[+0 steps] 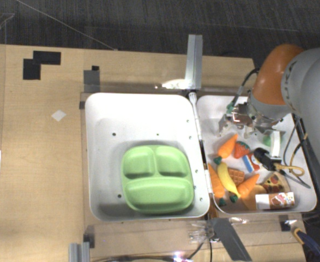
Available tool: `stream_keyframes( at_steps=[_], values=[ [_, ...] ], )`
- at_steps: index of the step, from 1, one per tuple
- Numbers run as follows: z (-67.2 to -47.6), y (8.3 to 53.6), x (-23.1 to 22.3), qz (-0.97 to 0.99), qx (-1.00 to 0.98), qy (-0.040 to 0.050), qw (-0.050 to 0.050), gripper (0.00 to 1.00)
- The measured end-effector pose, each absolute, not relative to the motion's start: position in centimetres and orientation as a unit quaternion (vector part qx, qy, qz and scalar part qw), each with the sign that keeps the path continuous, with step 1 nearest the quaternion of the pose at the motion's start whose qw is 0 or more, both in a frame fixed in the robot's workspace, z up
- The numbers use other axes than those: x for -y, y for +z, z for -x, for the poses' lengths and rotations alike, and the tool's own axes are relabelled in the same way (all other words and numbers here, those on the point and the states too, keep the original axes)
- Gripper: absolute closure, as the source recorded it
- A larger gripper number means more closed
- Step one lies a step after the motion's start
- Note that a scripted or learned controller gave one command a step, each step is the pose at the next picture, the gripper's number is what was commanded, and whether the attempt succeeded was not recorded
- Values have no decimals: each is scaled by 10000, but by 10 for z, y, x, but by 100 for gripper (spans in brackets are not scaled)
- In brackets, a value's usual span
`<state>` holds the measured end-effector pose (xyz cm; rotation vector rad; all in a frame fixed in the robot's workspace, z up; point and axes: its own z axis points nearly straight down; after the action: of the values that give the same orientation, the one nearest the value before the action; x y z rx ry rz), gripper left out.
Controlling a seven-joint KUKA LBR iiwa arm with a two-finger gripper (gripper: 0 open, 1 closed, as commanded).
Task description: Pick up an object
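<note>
My gripper (pixel 239 127) hangs over the far part of the right bin (pixel 211 111), with the grey arm and its orange band coming in from the right. Just in front of it lie a small orange carrot (pixel 228 146) and a red strawberry (pixel 241 150). Nothing can be seen held in the gripper. Nearer the front of the bin lie a yellow banana (pixel 227 179), a brown waffle (pixel 236 176), a second carrot (pixel 248 184) and a white box with a red label (pixel 275 200).
The left bin (pixel 102 119) holds a green divided plate (pixel 157 177) in its front half. Several toy foods crowd the front of the right bin, with an orange piece (pixel 216 185) against the wall between the bins. A metal post (pixel 194 59) stands behind the bins.
</note>
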<state>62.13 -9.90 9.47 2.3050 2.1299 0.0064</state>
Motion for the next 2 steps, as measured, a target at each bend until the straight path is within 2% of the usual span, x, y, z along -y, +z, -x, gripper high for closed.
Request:
stream_keyframes(
  at_steps=[1, 2],
  values=[
    [-670, 188, 78, -7039, -7103, 28, 31, 0],
    [-598, 147, 96, -6775, -7355, 16, 15, 0]
  ],
)
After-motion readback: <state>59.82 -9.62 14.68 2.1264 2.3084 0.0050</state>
